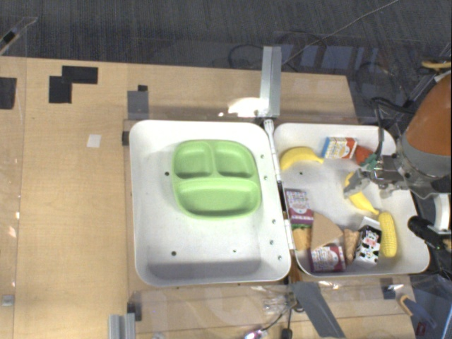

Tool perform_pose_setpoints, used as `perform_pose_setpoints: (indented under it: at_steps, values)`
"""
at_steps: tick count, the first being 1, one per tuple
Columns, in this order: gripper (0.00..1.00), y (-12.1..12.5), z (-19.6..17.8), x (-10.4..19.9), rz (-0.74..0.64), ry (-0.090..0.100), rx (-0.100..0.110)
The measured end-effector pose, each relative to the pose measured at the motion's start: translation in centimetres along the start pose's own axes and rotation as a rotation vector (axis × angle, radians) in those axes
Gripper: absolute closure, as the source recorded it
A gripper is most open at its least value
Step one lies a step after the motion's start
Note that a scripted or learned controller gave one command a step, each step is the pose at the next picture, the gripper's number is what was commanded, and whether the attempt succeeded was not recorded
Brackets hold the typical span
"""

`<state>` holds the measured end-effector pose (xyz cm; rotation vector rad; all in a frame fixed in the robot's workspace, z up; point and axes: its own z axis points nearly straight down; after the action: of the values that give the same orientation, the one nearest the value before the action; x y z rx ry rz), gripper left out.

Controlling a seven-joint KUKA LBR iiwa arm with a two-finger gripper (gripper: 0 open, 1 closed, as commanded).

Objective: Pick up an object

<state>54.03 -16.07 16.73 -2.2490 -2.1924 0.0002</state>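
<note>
Gripper (361, 181) seen low over right bin (422, 260), just above small banana (363, 203). Finger state cannot be told: fingertips blurred against clutter.

Step judged: descent onto object, likely small banana, lying near bin centre beside corn cob (387, 233).

To be done well: fingers set across banana's narrow width, not along its curve; descent kept clear of corn cob and carton (337, 147); lift delayed until closure is firm.

Writing: carton and purple packet (297, 205) printed, but no text legible. Green tray (215, 176) in left bin unmarked.
</note>
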Motion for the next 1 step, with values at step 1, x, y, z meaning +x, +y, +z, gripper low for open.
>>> perform_pose_setpoints:
  at_steps: [1]
  values:
    - [0.0, 6.28, 7.77, -3.37, -0.006, -0.003, -0.013]
